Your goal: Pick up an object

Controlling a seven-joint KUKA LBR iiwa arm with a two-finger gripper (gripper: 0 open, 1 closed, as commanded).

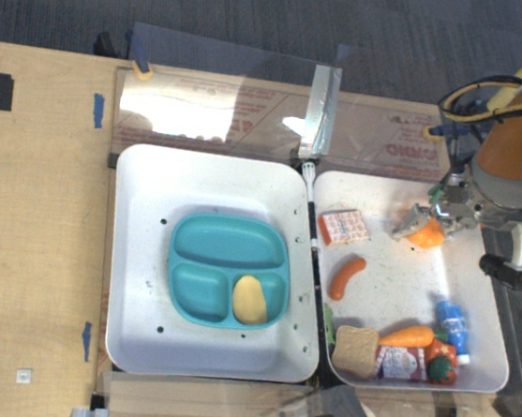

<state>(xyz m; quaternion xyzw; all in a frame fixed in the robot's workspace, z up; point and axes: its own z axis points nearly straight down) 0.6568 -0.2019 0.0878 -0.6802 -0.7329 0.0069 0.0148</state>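
The landmark here is the right bin (497,364), a shallow white tray of smooth plastic with rounded corners. Along its near wall lies a cluster: a tan, rough-faced slice of bread (355,349), a small printed carton (400,363), a glossy orange carrot (408,337) lying across the carton's top, a red and green piece (444,359) beside it, and a blue bottle (452,324) toward the bin's right wall. These crowd one another, so a grasp there would likely catch two things at once.

Near the bin's middle, well apart from the cluster, lies a reddish sausage (347,276), smooth, rounded and slightly curved. Just beyond it, toward the bin's left wall, sits a flat red-and-white patterned box (345,226).

At the bin's far right corner the end effector (426,221) is down at a small orange object (427,235), which looks smooth and rounded. The metal fingers sit right at it, but whether they are apart, together or clamped on it I cannot tell. To do this step well, I judge the fingers should straddle the orange piece squarely and low, close firmly, then lift straight up; a rounded, slick shape could squirt out of an off-centre pinch.

Left of the right bin, the other bin (132,263) holds a teal compartment tray (225,269) with a matte yellow potato-like lump (250,300).
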